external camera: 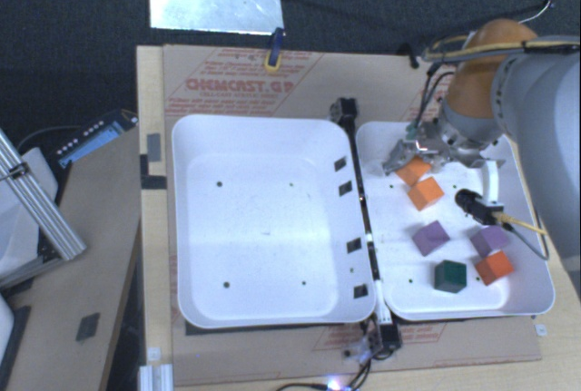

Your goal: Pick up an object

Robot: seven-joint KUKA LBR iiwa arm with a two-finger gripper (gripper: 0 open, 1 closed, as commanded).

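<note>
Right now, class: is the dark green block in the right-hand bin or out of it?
In. The dark green block lies on the right bin's white floor, inside its rim, near the front edge.

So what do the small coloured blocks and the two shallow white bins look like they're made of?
The small coloured blocks, such as the purple block and the dark green block, look like painted wood or dense foam: flat, even colour, crisp edges, no shine. Which of the two, the view can't settle. The shallow white bins, e.g. the left bin, look like moulded plastic: smooth, rounded corners, faint gloss.
</note>
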